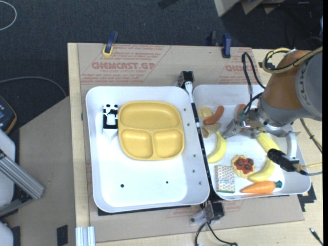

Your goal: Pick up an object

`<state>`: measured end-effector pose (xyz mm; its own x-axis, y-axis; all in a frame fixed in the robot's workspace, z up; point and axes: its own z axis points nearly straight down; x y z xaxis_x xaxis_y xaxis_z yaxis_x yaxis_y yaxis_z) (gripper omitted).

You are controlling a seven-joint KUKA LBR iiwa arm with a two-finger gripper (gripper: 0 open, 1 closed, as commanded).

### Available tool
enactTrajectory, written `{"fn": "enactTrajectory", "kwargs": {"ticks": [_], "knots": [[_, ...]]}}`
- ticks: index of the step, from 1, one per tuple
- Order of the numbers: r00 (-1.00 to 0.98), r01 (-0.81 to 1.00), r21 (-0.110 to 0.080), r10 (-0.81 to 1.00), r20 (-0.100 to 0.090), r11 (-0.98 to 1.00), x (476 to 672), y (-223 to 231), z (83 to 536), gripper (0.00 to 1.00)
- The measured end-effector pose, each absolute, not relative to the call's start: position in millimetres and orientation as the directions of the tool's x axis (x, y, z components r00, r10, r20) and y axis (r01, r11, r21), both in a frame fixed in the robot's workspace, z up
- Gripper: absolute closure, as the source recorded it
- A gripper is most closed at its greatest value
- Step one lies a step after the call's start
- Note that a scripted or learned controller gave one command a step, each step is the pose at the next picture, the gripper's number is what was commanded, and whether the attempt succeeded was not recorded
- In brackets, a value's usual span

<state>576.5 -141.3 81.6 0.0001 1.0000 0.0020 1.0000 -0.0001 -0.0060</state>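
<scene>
Hand (245, 126) low in the right bin (297, 188), just right of the sausage (213, 115); whether it is spread or pressed together cannot be told. Bananas (219, 148) crowd beside the sausage. Risk, as judged: a clipped neighbour spoiling the grasp.

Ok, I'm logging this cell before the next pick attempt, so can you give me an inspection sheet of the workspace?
Surface: wooden bench bearing two white bins, left bin and right bin.
Job's things: in the right bin, sausage, two bananas, carrot, small pizza, patterned packet.
Clutter: yellow divided tray and a small black-and-white piece in the left bin.
Grippers: tool low over the right bin; grip state unclear.
Cables: black cable along the arm; more below the bench edge.
Surroundings: dark carpet; clamps on the far edge.
</scene>
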Motion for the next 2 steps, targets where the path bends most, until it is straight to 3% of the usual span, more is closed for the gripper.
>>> {"fn": "enactTrajectory", "kwargs": {"ticks": [1, 2], "knots": [[0.001, 1.0, 0.001, 1.0, 0.0, -0.001, 577.9, -141.9, 95.4, 1.0], [-0.001, 1.0, 0.008, 1.0, -0.002, 0.001, 584.6, -143.8, 158.6, 1.0]]}}
